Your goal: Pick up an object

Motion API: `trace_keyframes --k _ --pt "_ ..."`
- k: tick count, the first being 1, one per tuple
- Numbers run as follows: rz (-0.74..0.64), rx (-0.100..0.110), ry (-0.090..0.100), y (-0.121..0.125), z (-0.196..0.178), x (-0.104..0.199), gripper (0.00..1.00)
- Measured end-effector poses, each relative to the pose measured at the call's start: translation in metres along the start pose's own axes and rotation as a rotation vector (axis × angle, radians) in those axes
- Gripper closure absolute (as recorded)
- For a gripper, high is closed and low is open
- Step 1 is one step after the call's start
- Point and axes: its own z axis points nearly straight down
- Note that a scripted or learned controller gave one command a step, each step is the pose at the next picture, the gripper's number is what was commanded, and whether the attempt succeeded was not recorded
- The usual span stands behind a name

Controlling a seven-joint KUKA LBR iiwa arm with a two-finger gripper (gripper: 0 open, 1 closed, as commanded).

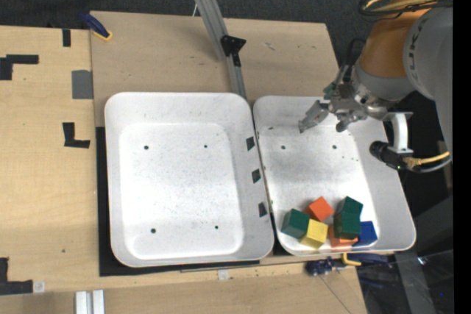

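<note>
2 shallow white bins lying side by side on the wooden bench (pixel 294 48): left bin (pixel 118 158) larger, right bin (pixel 294 114) narrower, rims touching along the middle. Sitting clustered at the near end of the right bin: 1 green block (pixel 296 223), 1 orange block (pixel 321 208), 1 yellow block (pixel 317 232), 1 dark green block (pixel 350 214) and 1 blue block (pixel 367 232), packed tight, most touching a neighbour, with a sliver of another orange piece peeking out low between the yellow and blue ones.

Hovering over the far end of the right bin, well apart from the cluster: gripper (pixel 324 119), fingers spread wide, nothing lying between them, reaching in from the right under the grey arm (pixel 434 48) and its orange band (pixel 386 48). Slanting across the far side, down toward the seam between the bins: a grey metal pole (pixel 210 4).

Looking like the approach step, with no grasp made yet. Needing next, by this reading: travelling toward the near end of the right bin, choosing 1 block with free sides, and descending with the fingers straddling it. Seeming the easier targets: the green block on the left edge of the cluster or the orange block on its far side, each showing some open floor beside it. Risking, with blocks this crowded: landing a finger on a neighbour and shoving the pile instead of closing around 1 piece.
</note>
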Motion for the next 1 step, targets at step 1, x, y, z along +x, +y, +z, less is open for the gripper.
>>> trace_keyframes --k 1 --pt "0.0 0.001 0.0 -0.0002 0.0504 0.0101 0.0"
